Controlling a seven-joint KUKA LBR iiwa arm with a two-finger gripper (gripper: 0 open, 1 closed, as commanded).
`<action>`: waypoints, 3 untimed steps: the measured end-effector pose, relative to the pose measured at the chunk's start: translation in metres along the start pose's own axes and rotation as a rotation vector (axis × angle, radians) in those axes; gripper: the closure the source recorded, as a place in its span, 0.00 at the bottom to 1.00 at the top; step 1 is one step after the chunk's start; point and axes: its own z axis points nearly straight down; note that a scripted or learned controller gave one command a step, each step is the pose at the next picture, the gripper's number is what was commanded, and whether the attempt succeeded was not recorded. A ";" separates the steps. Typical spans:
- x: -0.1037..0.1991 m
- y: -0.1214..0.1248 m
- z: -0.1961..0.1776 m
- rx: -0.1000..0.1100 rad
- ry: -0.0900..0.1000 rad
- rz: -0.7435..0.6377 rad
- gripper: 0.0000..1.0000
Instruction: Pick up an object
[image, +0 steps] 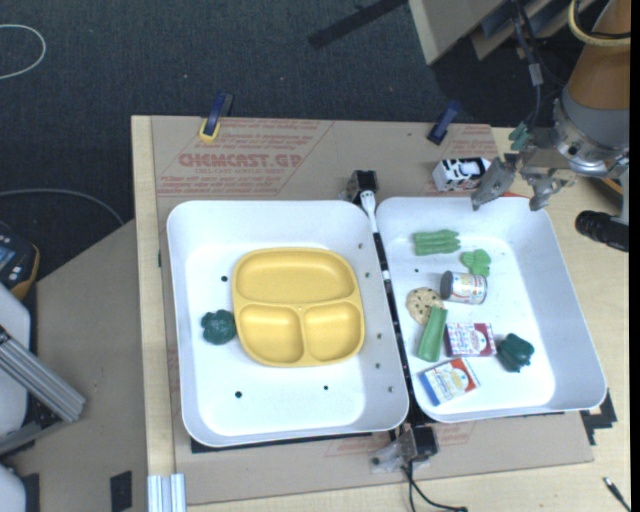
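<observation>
Cucumber (432, 333) lies nearly upright in right bin (560, 260), tilted slightly.

On my worktop's brown sheet (300, 160) I read red print, "CHEMCAST GP", repeated faintly; the packet labels are too small.

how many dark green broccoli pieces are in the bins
2: one broccoli piece in the left bin, left of the yellow tray; another broccoli piece in the right bin's near-right area.
</observation>
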 end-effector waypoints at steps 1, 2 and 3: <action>0.000 0.002 -0.009 -0.014 -0.002 -0.002 0.00; 0.008 0.009 0.042 -0.009 -0.001 -0.003 0.00; 0.009 0.006 0.106 -0.007 -0.001 -0.002 0.00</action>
